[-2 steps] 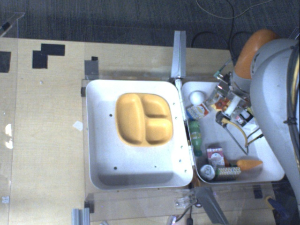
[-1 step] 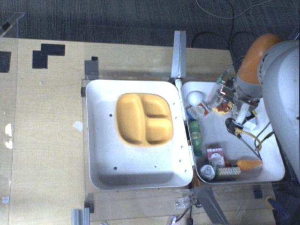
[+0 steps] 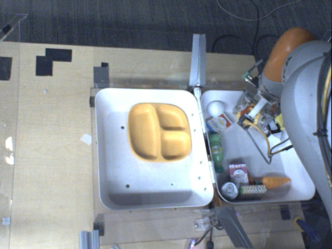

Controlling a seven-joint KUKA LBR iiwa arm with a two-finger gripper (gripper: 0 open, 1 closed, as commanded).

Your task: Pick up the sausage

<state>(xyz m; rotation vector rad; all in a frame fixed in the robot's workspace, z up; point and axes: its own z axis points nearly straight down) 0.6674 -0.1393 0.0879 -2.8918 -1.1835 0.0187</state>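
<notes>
Bins (image 3: 104,139) side by side, two of them, with the arm (image 3: 306,87) over the right one.

We count one yellow tray (image 3: 158,131) with three compartments in the left bin, bare white floor all round it. In the right bin (image 3: 301,191) we count one white ball (image 3: 215,108), one small carton (image 3: 220,122), one green bottle (image 3: 216,152), one red box (image 3: 239,172), one round can (image 3: 229,191), one dark packet (image 3: 252,189) and one orange sausage (image 3: 276,181). The sausage lies near the front right edge, just beside the packet; the middle floor is open. The gripper (image 3: 255,109) sits at the back, well apart from it; we cannot tell how it is set.
</notes>
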